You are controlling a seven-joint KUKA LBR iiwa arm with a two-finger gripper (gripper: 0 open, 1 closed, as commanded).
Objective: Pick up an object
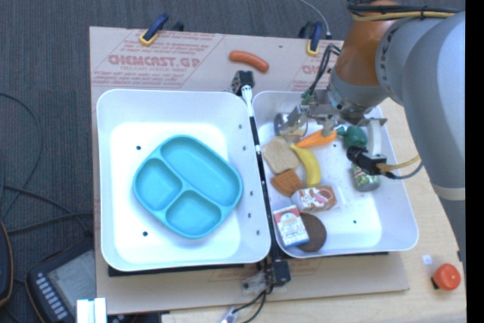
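The arm point(408, 79), grey with an orange band, is seen reaching in from the right, its wrist lowered over the far part of the right bin point(397, 219). The left bin point(113, 132) lies well to the left of the gripper and is occupied by a blue divided plate point(187, 186).

The gripper point(321, 117) is placed low at the far end of the right bin, just above the food pile. Whether its fingers are spread or closed cannot be told, since they are masked by the wrist hardware, and nothing is seen held between them.

Just below the gripper an orange carrot point(318, 138) is lying, and beside it, toward the near side, a yellow banana point(307, 163). To the gripper's lower left a slice of bread point(278, 156) is found, with a waffle-like piece point(287, 181) below it. Further toward the near edge a small packet point(314, 198), a red carton point(290, 229) and a dark brown cookie point(314, 232) are set. To the gripper's right a green item point(355, 136) and a small jar-like object point(365, 179) are seen.

Outside the bins, on the board beyond the gripper's left, a sausage point(249, 60) is lying.
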